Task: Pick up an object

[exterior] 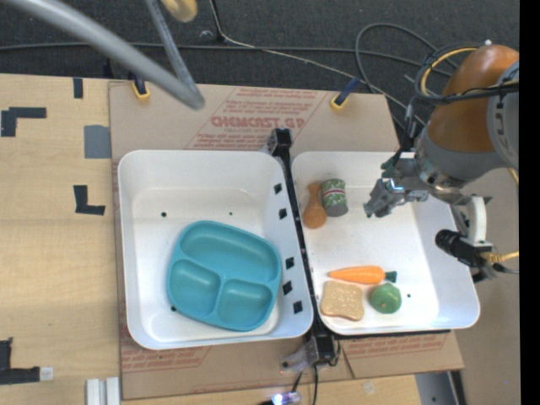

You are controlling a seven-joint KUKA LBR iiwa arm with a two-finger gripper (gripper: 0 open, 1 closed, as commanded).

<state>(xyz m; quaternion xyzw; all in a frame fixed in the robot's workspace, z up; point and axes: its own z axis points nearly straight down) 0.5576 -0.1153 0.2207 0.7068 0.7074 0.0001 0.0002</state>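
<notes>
The right bin [422, 243] holds a small green-labelled can [334, 197] lying beside a tan, pear-shaped piece [314, 210] near the divider. An orange carrot [359, 274], a slice of toast [342, 300] and a green round fruit [386, 298] lie near the bin's front. My gripper [384, 199] hangs over the right bin's upper right part, to the right of the can and apart from it. Nothing is visible between its dark fingers.
The left bin [143, 226] holds a blue divided plate [223, 275]. A black divider [291, 226] runs between the bins. Cables [380, 49] loop behind the right bin. A grey pole [101, 32] crosses the upper left above the bench.
</notes>
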